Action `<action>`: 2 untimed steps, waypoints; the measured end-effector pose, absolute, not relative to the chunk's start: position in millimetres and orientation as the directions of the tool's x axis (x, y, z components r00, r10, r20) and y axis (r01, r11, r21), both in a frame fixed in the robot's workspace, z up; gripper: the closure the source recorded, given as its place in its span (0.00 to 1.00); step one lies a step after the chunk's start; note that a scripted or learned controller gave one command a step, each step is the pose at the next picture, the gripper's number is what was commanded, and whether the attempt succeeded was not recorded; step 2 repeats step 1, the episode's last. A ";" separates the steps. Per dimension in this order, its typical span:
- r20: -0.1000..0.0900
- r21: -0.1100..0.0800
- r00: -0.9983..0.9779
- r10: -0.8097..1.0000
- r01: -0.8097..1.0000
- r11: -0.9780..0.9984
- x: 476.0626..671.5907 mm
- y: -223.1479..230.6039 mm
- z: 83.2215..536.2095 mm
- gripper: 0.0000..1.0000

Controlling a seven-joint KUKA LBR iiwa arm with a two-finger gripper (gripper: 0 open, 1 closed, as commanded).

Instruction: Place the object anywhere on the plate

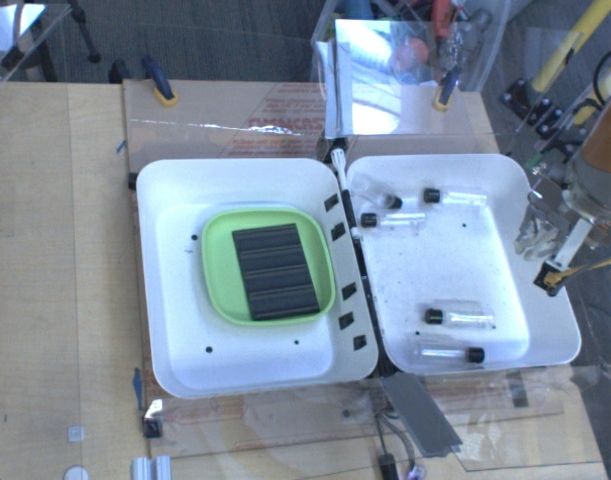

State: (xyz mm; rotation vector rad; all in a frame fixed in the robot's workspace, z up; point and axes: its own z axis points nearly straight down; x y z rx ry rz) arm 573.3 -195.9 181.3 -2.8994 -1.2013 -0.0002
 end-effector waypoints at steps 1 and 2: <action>0.001 -0.003 0.707 0.707 0.707 -0.707 573.3 -195.9 181.3 0.00; 0.001 -0.003 0.707 0.707 0.707 -0.707 573.3 -195.9 181.3 0.00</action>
